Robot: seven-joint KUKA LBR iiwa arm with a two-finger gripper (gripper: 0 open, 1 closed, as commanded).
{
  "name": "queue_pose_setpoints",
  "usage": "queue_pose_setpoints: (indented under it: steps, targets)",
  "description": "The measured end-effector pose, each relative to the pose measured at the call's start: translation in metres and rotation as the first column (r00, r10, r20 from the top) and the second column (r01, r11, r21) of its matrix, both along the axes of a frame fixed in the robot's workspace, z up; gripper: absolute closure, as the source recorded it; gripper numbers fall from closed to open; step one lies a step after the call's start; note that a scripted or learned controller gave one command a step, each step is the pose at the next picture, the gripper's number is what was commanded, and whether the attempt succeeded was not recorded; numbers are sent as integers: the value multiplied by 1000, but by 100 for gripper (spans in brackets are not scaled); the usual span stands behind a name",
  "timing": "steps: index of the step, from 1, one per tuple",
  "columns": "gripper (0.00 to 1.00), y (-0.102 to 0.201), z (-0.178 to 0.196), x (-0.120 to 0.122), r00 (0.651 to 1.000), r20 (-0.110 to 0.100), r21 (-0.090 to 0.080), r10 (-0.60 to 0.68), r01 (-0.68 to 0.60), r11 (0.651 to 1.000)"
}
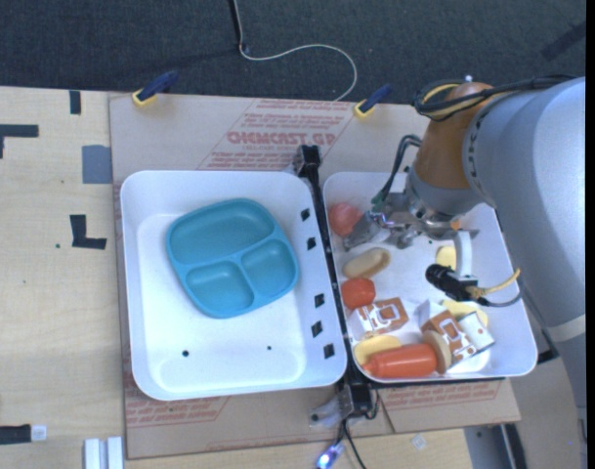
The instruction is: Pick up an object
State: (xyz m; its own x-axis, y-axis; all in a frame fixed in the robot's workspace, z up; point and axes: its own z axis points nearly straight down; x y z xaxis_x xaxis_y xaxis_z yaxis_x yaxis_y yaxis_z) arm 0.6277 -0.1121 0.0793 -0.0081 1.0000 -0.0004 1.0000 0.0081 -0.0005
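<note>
Two white bins, one blue plate

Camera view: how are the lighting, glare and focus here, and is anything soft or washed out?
Camera view: lighting is even and diffuse, with soft shadows along the left bin walls; the blue plate is crisp and free of glare; the white floor of the right bin is bright, near washed out; the arm, nearest the lens, looks soft; the end effector and the small food items are slightly blurred, so fine detail is lost.

A bulky, rounded robot arm with a smooth pale grey shell. An orange band rings its wrist. Below sits a metallic tool with dark fittings. Black and yellow cables loop beside the wrist.
</note>
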Motion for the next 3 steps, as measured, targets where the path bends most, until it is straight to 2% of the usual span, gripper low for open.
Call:
queue_pose_setpoints:
  steps: [1,2,3]
  targets:
    - [100,-4,16,0,1000,1,0,-5,5,1000]
    - [100,80,189,42,1000,20,2,3,-3,1000]
    - [100,104,99,33,1000,-8,0,-5,5,1000]
